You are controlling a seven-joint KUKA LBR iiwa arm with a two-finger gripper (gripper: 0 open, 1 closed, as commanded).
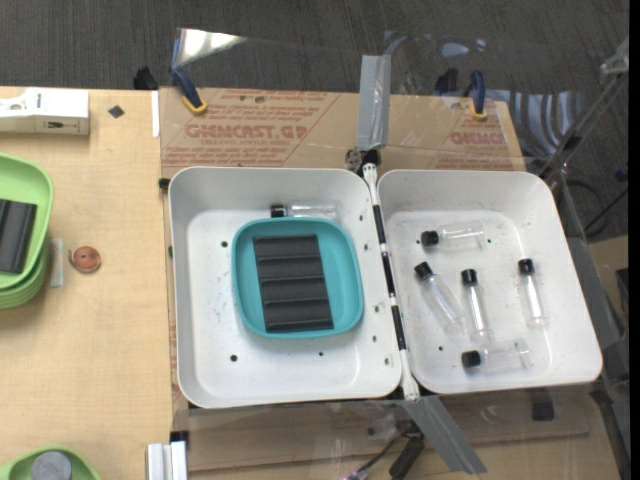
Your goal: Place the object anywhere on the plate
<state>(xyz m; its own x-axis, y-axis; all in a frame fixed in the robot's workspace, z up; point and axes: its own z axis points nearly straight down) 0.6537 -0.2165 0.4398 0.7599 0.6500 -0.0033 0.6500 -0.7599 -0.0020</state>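
Status: placement not yet done, judging by how things lie. The left bin (195, 368) holds the teal plate (348, 268), set about mid-bin, with a black ridged insert (292, 283) covering most of its floor. No vial rests on the plate or on the insert. One clear vial with a black cap (300, 210) lies on its side in the left bin, just beyond the plate's far rim, cap pointing to the view's left. It appears to be just off the rim rather than on it, though the clear glass on the white bin is hard to read and it may be touching the edge. The right bin (560, 268) holds five more capped vials, all lying flat and apart from one another: one near the far side (455, 236), three across the middle (437, 290) (473, 303) (530, 290), and one near the front (495, 356). All are well apart from the plate, across the wall between the bins. Left to do: the whole job, as I read it. That means picking a vial, carrying it over the plate and setting it down there. The vial beside the plate is the nearest candidate.
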